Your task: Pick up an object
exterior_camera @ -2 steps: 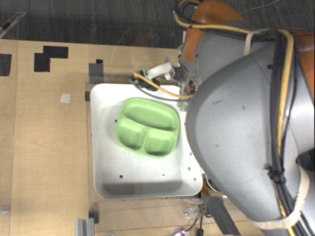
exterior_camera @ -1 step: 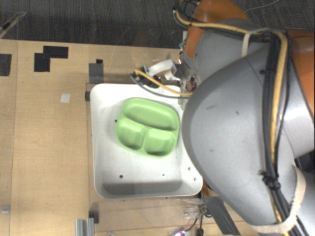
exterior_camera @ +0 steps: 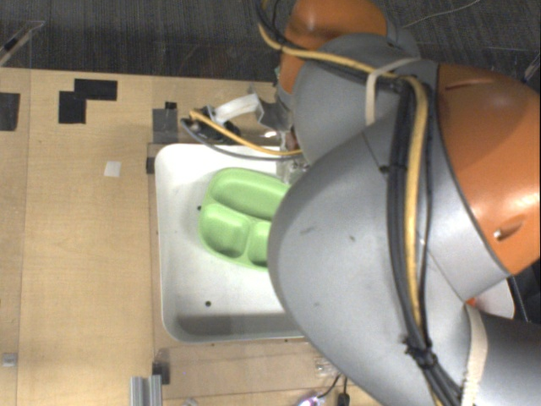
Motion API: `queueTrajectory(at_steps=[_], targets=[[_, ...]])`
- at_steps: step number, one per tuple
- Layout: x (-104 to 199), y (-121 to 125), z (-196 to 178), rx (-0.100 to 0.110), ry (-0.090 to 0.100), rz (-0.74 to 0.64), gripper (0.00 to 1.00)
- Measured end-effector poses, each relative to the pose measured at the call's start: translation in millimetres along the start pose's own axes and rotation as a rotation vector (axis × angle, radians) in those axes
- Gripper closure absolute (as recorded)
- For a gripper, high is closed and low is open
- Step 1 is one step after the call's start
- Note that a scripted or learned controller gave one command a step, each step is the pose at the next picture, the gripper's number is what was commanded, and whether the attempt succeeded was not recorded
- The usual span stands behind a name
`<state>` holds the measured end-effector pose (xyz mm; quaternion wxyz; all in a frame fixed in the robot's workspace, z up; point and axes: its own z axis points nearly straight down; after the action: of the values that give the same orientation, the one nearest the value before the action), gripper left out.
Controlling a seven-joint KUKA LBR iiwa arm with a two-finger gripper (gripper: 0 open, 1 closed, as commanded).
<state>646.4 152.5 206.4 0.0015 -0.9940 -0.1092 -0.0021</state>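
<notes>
Your arm (exterior_camera: 397, 227) looms over the white bin (exterior_camera: 182, 252) | green tray (exterior_camera: 232, 214) lies inside, unlifted | gripper state: can't tell | pick pending

A large robot arm (exterior_camera: 372, 227) with smooth, rounded grey shells, seen close up. Glossy orange sections (exterior_camera: 486, 159) sit to the right of the grey shells, and a smaller orange dome (exterior_camera: 334, 15) caps the joint above them. A bundle of black and cream cables (exterior_camera: 410, 227) runs down the grey shell's face, bound by a pale strap (exterior_camera: 372, 87) near the top. More cream and black cable (exterior_camera: 275, 11) loops just left of the orange dome. Two small dark specks mark the grey surface.
</notes>
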Motion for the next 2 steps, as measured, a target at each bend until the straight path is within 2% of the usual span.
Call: queueTrajectory(at_steps=[1, 2], targets=[[6.8, 23.6, -174.5, -0.002, 0.0, 0.016, 1.0], [-10.5, 107.8, -229.5, -0.004, -0.003, -0.008, 1.0]])
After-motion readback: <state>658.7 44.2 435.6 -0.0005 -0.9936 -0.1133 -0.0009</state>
